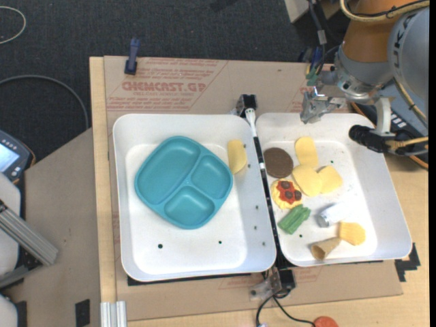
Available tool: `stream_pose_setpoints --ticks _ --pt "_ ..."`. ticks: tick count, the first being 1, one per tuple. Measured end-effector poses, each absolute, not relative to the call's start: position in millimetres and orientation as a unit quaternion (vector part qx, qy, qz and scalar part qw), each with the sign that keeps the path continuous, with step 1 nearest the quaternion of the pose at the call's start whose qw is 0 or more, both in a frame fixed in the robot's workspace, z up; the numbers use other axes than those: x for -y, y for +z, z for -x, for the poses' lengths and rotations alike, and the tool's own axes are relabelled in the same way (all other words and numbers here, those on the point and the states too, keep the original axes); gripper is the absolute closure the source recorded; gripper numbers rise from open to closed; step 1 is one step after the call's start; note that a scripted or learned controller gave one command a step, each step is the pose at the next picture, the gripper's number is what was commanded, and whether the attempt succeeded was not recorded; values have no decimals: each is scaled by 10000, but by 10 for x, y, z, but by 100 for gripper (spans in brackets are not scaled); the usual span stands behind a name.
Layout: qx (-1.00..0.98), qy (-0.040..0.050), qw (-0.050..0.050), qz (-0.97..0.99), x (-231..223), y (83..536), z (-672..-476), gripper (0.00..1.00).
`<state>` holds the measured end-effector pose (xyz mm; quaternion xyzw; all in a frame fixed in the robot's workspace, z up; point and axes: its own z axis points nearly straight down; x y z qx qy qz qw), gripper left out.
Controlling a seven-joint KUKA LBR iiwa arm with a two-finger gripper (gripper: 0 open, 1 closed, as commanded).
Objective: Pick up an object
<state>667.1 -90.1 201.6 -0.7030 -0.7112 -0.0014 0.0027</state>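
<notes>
Arm: the grey KUKA arm with its orange band comes in from the upper right, wrist above the far edge of the right bin [392,203].
Gripper: the gripper [312,111] hangs over the right bin's far rim, holding nothing; the fingers seem slightly parted, though they are small and hard to read.
Left bin: the left bin [136,244] holds a teal divided plate [182,181] and, just beside the plate's right edge, a pale yellow piece [236,157].
Right bin, far half: a brown disc [278,161] and three yellow pieces [312,171] clustered near it.
Right bin, near half: a toy pizza slice [287,193], a green piece [293,219], a small grey object [325,214], an orange-yellow chunk [352,234] and a tan cone [325,248].
Bench: brown cardboard [170,80] lies under both bins.
</notes>
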Motion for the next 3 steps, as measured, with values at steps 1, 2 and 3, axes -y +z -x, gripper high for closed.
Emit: stream_pose_setpoints --ticks 1,2,3 --pt "7032 -6 -92 7109 2341 3079 -6659 100" --pt "7071 9 7 7071 2236 2757 -6665 100" --pt "7071 13 14 7071 2234 2417 -6662 100"
